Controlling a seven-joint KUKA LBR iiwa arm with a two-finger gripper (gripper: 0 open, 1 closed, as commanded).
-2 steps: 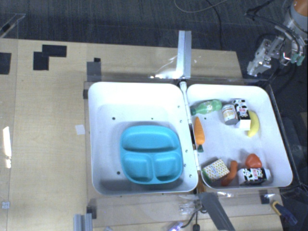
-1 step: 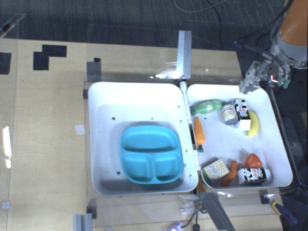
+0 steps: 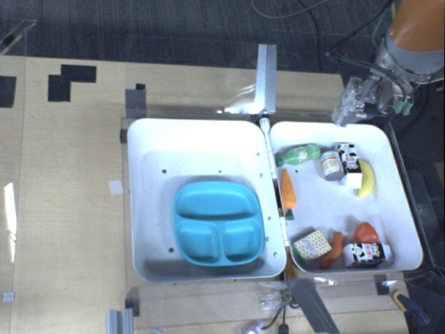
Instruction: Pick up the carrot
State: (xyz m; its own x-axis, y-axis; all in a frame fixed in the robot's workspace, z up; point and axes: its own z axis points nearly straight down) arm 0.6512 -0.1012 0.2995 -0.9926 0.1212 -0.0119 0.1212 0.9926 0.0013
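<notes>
Lying nearest the camera in the right bin (image 3: 400,186), a black-and-white carton (image 3: 366,255) shows dark print too small to read, with a red pepper (image 3: 366,232) just behind it, a sausage (image 3: 334,249) beside it and a patterned packet (image 3: 311,244) further left. The carrot (image 3: 286,190) rests lengthwise against this bin's left wall, beyond the packet. Farther back lie a banana (image 3: 366,179), a small can (image 3: 331,165) whose label is illegible, and a green bottle (image 3: 297,154). A blue divided plate (image 3: 218,221) sits in the left bin (image 3: 146,186). The gripper (image 3: 353,103) hangs over the table just beyond the right bin's far edge; whether its jaws are parted I cannot tell.
</notes>
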